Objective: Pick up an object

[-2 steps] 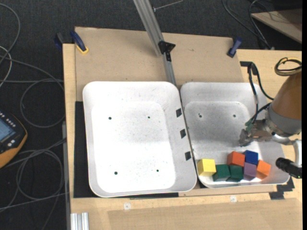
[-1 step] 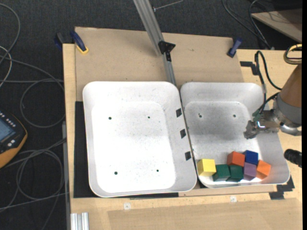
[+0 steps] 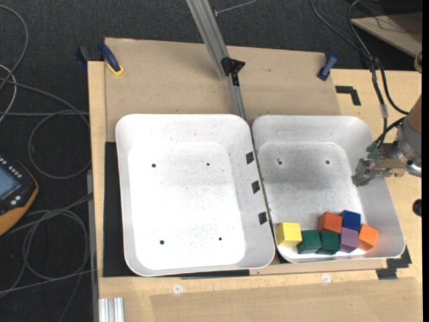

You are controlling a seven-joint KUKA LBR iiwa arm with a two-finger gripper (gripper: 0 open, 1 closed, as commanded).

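The left bin (image 3: 184,193) is being shown bare beside the right bin (image 3: 305,156). Along the right bin's near wall, blocks are being kept clustered: yellow block (image 3: 289,233), green blocks (image 3: 319,241), orange blocks (image 3: 348,228), blue block (image 3: 351,219), purple block (image 3: 349,237). The gripper (image 3: 367,172) is being held over the right rim; its arm is being cut off, and the fingers' state cannot be told.

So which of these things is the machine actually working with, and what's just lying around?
Part of the job:
coloured blocks
right bin
pincer

Just lying about:
left bin
blue clamps
cables
yellow handheld device
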